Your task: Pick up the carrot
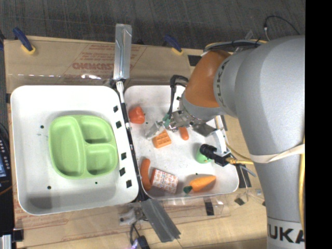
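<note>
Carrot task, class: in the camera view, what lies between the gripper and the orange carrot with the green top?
In the camera view, bare white bin floor lies between the gripper and the orange carrot with the green top; a small orange piece sits beside the gripper.
</note>
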Robot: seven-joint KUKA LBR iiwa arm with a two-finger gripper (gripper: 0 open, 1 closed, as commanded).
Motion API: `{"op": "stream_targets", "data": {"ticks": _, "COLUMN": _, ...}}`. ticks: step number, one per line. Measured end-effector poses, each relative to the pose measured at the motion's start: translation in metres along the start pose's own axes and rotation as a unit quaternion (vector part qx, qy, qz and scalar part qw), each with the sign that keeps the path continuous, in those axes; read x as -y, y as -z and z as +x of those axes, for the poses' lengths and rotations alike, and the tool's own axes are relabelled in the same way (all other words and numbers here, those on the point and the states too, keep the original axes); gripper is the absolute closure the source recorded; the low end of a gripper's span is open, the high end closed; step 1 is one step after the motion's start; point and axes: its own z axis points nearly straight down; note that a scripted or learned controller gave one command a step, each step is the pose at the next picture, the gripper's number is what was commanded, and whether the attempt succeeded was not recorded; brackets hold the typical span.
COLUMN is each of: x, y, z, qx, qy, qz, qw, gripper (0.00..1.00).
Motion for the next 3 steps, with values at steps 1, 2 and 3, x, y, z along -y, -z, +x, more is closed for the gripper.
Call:
{"op": "stream_targets", "data": {"ticks": 1, "x": 0.048, "y": -0.001, "z": 0.025, "qx": -0.001, "qy": -0.018, "qz": 0.002, "qw": 0.9998, "gripper": 0.0}}
{"op": "stream_targets", "data": {"ticks": 2, "x": -0.018, "y": 0.001, "z": -0.028, "qx": 0.0, "qy": -0.013, "qz": 0.0, "qw": 0.9999, "gripper": 0.0}}
{"op": "stream_targets", "data": {"ticks": 3, "x": -0.036, "y": 0.065, "z": -0.043, "qx": 0.001, "qy": 0.025, "qz": -0.001, "qw": 0.9997, "gripper": 0.0}}
